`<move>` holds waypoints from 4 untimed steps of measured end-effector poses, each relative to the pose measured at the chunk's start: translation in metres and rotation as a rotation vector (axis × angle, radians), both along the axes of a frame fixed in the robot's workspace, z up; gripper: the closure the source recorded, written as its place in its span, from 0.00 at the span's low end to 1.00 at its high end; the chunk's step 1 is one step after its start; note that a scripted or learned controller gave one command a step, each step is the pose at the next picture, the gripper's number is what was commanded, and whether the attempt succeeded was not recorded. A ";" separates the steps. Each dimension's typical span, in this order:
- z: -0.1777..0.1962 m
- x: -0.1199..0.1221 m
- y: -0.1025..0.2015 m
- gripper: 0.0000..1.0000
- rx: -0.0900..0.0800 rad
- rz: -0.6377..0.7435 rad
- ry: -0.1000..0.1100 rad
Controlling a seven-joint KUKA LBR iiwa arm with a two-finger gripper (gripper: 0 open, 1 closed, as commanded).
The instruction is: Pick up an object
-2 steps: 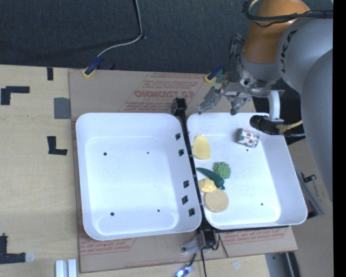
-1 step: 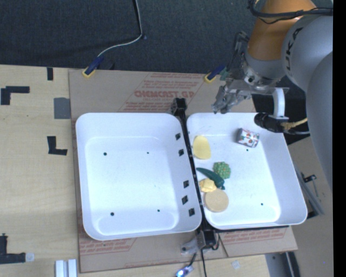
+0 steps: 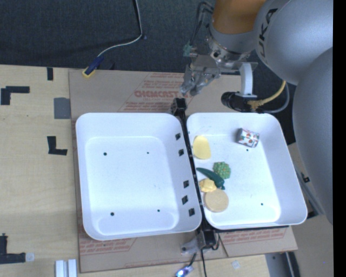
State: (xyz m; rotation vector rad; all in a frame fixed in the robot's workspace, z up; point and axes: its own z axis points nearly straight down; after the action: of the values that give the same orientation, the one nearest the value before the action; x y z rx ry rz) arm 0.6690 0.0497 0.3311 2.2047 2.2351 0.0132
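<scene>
two white bins side by side on a cardboard sheet (image 3: 157,92), printed red along its far edge. left bin (image 3: 89,162): shallow, smooth moulded plastic, rounded corners, four small dark dots on the floor. right bin (image 3: 270,162): same make, holding five objects.

count in the right bin:
- one small can (image 3: 247,138), white with red marks, lying on its side near the far right corner, well apart from the rest.
- one pale yellow piece (image 3: 201,146), smooth, rounded, pear-like, close to the left wall.
- one green broccoli-like piece (image 3: 222,170), knobbly top.
- one dark green strip (image 3: 210,176), thin and pointed, running from the left toward the broccoli and touching it.
- one small yellow lump (image 3: 207,185), just beside the strip, touching the disc below.
- one tan disc (image 3: 217,201), flat, round, matte.
that makes six, not five; correct the count above to six.

one arm, grey with orange band (image 3: 232,13), cut off at the top and right edges. gripper (image 3: 193,86) hangs above the cardboard beyond the bins' far rim, over the seam, well apart from every object. fingers blur into a dark tangle of metal and cable; cannot tell whether the claw is open or closed. nothing visible between them.

one yellow-and-blue cable end (image 3: 93,67) lies on the bench at far left.
</scene>
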 end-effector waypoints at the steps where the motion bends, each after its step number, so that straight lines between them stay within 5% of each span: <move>1: -0.088 -0.002 0.086 1.00 -0.004 -0.005 0.014; 2: -0.067 -0.002 0.172 1.00 -0.001 -0.004 0.007; 3: 0.055 -0.003 0.160 1.00 -0.001 -0.011 -0.005; 4: 0.137 -0.001 0.168 1.00 -0.002 -0.010 -0.001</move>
State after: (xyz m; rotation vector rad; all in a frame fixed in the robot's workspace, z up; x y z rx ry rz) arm 0.6682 0.2181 0.4677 2.2144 2.2233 0.0118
